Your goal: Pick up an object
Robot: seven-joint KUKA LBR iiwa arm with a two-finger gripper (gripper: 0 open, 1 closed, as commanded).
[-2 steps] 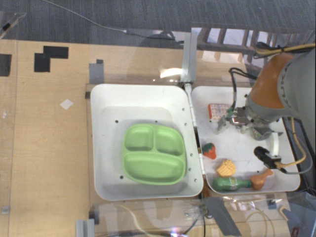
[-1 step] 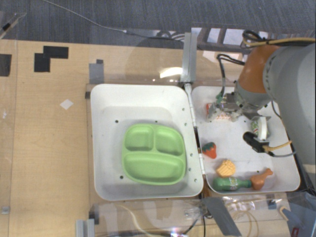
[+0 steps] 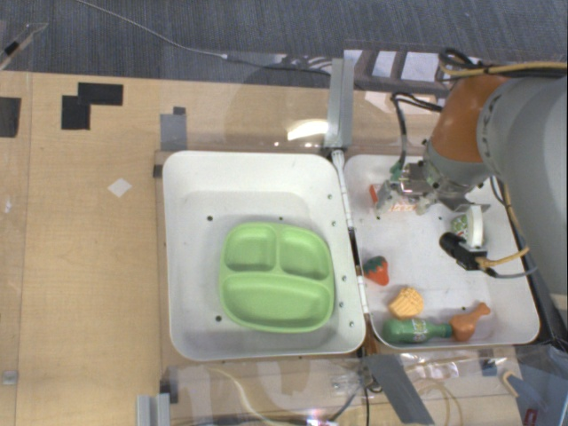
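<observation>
Two shallow white bins side by side on a wooden bench (image 3: pixel 89 282), across the middle and right of the frame.

Left bin (image 3: pixel 191 185): one green divided plate (image 3: pixel 277 276), three compartments, lying flat near the bin's centre.

Right bin (image 3: pixel 426 264): four small toys, all in the lower half.
- Red strawberry-like piece (image 3: pixel 378 270) with a green top, close to the bin's left wall, about mid-height.
- Just below and right of it, a yellow waffle-patterned piece (image 3: pixel 406 303).
- Along the bottom edge, a green bottle (image 3: pixel 417 330) lying on its side.
- At the bottle's right end, touching or nearly so, a brown drumstick (image 3: pixel 470 320), tilted up toward the right.

Grey arm (image 3: pixel 528 140) reaching in from the upper right of the frame, with an orange band (image 3: pixel 463 122) just above the wrist.

Gripper (image 3: pixel 401 192) over the upper left part of the right bin, near the top wall and apart from all four toys, with the strawberry-like piece nearest.

Width of the gripper's opening too small and cluttered to read: cannot tell whether wide or narrow.
</observation>
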